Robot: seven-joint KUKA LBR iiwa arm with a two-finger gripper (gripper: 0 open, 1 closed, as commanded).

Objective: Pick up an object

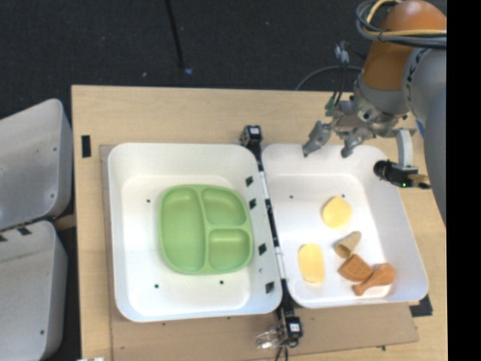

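Nothing was lifted yet: the grey two-finger pincer [331,144] hung spread apart, holding nothing, above the right white bin [391,201], the round yellow piece [337,212] untouched.

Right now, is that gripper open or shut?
Open. The gripper hangs over the right bin's far edge, its two fingers spread apart with nothing between them.

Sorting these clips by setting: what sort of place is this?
Probably a robot test bench in a lab: two white bins clamped side by side on a wooden bench, a green divided plate, and the arm's open pincer above toy food pieces.
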